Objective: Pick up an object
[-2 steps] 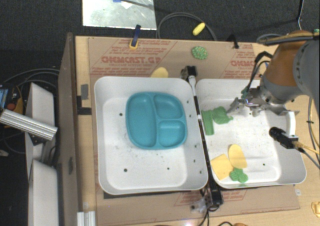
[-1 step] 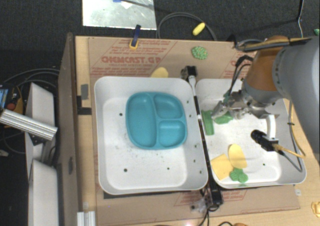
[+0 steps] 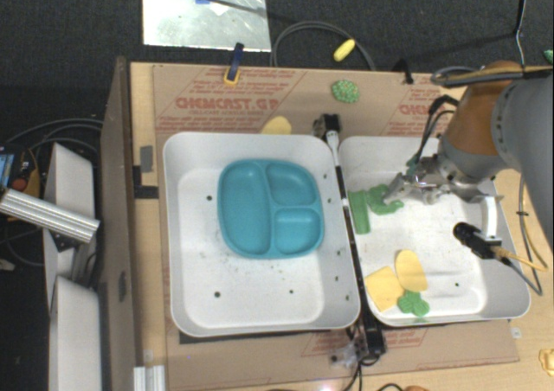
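Camera view: gripper [image 3: 400,193] low in the right bin [image 3: 506,294], opening impossible to tell, green piece [image 3: 377,201] at its nine o'clock — it could slide off untouched.

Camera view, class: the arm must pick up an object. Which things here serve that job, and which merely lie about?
For the job: gripper; green piece; green stick; yellow pieces; right bin.

Lying about: blue plate; left bin; yellow cap; foil sheet.

Divided plate [image 3: 270,208] in the left bin [image 3: 186,233]; pincer [image 3: 400,193] over the right bin [image 3: 502,290], beside toy pieces [image 3: 368,206].
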